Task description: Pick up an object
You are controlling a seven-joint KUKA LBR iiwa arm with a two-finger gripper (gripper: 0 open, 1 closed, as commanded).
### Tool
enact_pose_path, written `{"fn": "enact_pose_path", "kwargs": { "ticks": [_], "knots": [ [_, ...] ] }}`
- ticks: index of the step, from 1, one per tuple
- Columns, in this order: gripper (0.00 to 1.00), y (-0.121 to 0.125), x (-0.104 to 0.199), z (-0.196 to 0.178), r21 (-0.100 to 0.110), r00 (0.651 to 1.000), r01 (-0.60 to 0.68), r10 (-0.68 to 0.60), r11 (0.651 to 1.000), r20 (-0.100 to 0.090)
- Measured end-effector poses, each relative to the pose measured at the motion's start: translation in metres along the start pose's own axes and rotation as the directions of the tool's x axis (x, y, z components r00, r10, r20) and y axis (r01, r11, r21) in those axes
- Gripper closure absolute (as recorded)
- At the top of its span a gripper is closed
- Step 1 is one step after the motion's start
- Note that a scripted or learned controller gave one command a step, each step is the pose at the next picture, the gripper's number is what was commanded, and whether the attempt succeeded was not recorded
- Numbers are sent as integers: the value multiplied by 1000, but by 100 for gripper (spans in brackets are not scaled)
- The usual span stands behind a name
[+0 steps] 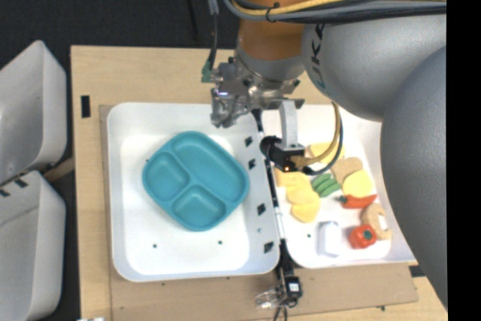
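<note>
My gripper (223,115) hangs over the far edge of the left bin (135,237), close to the divider between the bins. Nothing can be seen in it. A teal divided plate (195,180) lies flat in the middle of that bin, in front of and slightly left of the gripper. The right bin (353,258) holds several toy foods: yellow pieces (302,201), a green piece (325,184), a tan slice (347,168), an orange carrot (359,201), a red tomato (361,237) and a white block (328,238). The arm's bulk hides the far part of the right bin.
The bins sit on a wooden board (90,79) with dark floor around it. White padded shapes (26,109) stand off the bench at the left. A small metal clip (278,297) lies at the board's front edge.
</note>
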State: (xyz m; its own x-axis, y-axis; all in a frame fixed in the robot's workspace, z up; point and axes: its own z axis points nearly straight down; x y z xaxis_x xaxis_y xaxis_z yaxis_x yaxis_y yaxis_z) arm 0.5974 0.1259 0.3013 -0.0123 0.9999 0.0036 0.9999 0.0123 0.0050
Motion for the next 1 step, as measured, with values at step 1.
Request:
{"fn": "enact_pose_path", "kwargs": {
  "ticks": [1],
  "knots": [
    [100, -66, 6, -72, 0, 1000, -6, 6, 1000, 1]
  ]
}}
